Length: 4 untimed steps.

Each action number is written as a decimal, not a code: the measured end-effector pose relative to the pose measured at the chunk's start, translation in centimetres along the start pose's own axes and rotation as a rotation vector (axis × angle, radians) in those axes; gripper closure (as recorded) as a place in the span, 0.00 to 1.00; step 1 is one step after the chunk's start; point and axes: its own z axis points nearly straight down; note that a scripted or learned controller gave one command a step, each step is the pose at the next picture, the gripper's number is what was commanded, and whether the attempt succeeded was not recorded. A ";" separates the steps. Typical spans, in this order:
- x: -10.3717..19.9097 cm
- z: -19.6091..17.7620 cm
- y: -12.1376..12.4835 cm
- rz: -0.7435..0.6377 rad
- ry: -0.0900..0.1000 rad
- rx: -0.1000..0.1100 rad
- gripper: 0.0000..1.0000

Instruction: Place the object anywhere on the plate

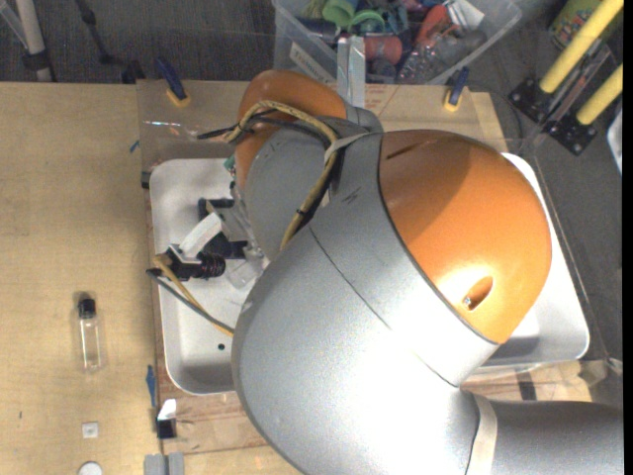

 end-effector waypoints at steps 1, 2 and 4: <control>-10.0 -1.8 -3.1 0.009 0.016 -0.006 1.00; -4.4 -11.9 -2.4 -0.540 0.016 -0.013 1.00; -12.0 -13.8 -6.3 -1.075 0.013 -0.019 1.00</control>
